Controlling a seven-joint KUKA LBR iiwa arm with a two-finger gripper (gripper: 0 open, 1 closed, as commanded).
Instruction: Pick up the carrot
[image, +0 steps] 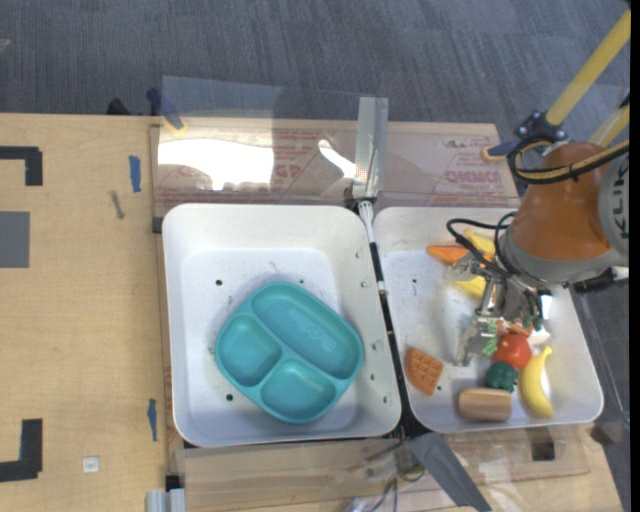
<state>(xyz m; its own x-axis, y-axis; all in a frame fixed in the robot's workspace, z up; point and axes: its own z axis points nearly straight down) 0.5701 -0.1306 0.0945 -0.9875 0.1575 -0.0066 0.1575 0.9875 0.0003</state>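
Behind the gripper (487, 335), apart, lies the carrot (447, 254).

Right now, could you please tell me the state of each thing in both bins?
Teal tray: upright, in left bin.
Carrot: lying flat in right bin, not gripped.
Banana: lying by the near right corner.
Waffle: flat.
Bread roll: on its side.
Tool: low among the food.
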